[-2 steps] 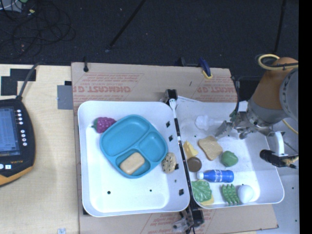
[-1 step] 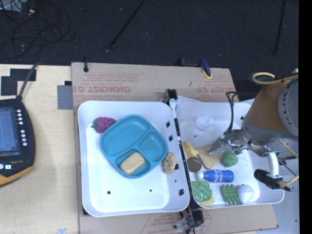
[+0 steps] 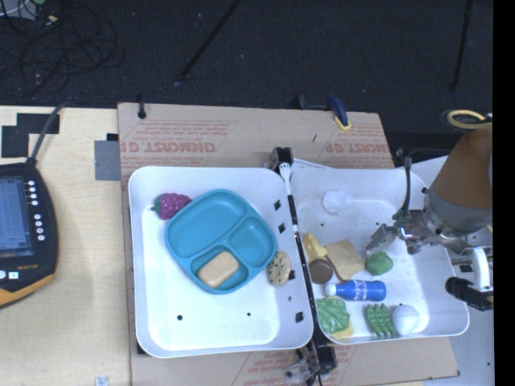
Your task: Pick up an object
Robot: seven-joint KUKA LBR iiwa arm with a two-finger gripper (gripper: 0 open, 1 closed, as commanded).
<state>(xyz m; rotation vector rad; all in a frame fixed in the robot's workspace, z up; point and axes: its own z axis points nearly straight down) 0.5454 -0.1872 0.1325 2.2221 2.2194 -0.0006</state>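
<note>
Even overhead light, soft focus (white bins [image 3: 161,328] slightly glary).

Dark carpeted floor [image 3: 241,39] with loose cables [image 3: 56,30]; pale wooden bench [image 3: 72,312]; cardboard sheet [image 3: 241,135].

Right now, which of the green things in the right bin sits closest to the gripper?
The round green ball, just left of the gripper. The leafy green piece and the ridged green one lie farther away along the bin's front edge.

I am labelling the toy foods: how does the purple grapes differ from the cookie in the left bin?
The purple grapes are purple and bumpy; the cookie is tan with dark specks. The grapes lie at the blue tray's upper left edge, the cookie at its lower right edge. Both are small and rest in the left bin, outside the tray.
</note>
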